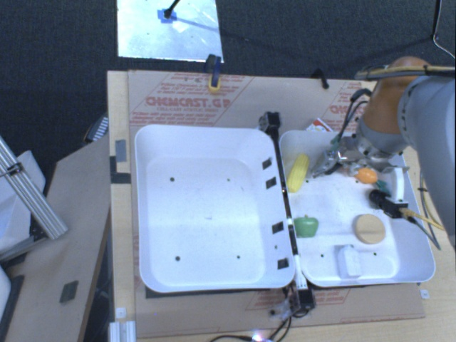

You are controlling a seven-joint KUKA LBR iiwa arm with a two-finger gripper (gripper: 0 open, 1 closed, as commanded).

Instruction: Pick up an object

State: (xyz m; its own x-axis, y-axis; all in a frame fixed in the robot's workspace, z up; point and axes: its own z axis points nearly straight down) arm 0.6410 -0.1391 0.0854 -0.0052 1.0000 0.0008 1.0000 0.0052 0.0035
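Observation:
My gripper (326, 164) hangs low over the back of the right bin (417, 266), pointing left. A yellow corn cob (298, 171) lies just left of it by the bin's left wall, a small gap apart. A small orange object (366, 176) sits close under the wrist, to the gripper's right. Nearer the front lie a green pepper (306, 225), a round wooden disc (370, 229) and a white block (349, 261). I see nothing held in the gripper.
The left bin (153, 144) stands beside the right one, with a black clipped divider (278, 191) between them. Both rest on a cardboard sheet (185, 102). A metal plate (167, 16) lies on the dark floor behind.

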